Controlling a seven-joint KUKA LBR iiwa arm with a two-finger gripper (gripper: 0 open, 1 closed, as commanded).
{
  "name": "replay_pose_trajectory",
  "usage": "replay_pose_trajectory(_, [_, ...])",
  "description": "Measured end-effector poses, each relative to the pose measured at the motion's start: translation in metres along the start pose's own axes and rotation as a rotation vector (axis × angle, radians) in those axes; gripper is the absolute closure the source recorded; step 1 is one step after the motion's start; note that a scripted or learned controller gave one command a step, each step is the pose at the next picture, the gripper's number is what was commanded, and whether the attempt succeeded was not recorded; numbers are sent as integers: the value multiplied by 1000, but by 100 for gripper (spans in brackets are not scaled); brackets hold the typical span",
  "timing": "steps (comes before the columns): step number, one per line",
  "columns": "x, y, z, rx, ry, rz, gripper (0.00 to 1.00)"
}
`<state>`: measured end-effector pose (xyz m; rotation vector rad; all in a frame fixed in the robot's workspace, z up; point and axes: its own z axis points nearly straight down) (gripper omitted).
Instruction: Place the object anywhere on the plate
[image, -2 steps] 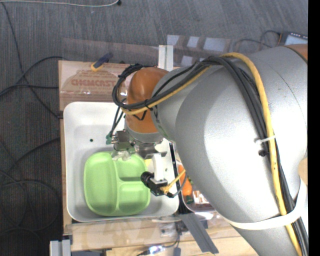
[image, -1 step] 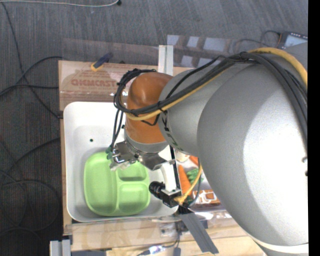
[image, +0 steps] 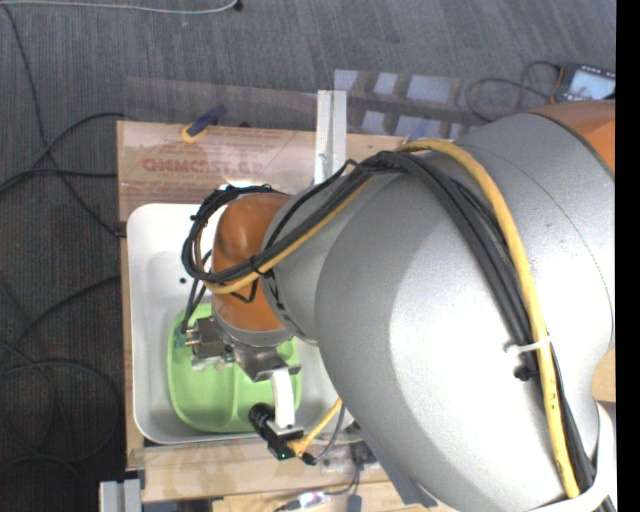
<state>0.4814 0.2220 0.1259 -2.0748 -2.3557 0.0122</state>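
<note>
A: Object? I can't find it anywhere. The arm (image: 450, 320) covers most of the bin (image: 150, 300), so where the object lies, above the plate (image: 205, 395) or off it, I cannot tell.

B: And the tool (image: 225, 350)?

A: It hangs right over the plate, low, at the plate's upper edge. Whether it is clenched or released I cannot tell; the wrist hides that.

B: So how would the object handle?

A: Only a guess: whatever fits under that wrist is small and probably light. Stiffness, slipperiness and the best place to take hold can't be judged without seeing it.

B: Further out?

A: The plate is green and lies in the near end of the bin. Cables (image: 230, 215) loop above it, and past the bin's far rim lies a cardboard sheet (image: 200, 165) on the bench.
</note>
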Motion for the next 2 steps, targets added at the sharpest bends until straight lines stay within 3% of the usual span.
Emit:
replay_pose_trajectory(1, [-55,54,-61,-5,-2,-346,100])
replay_pose_trajectory(2, [-13,-2,5,-1,1,-142,100])
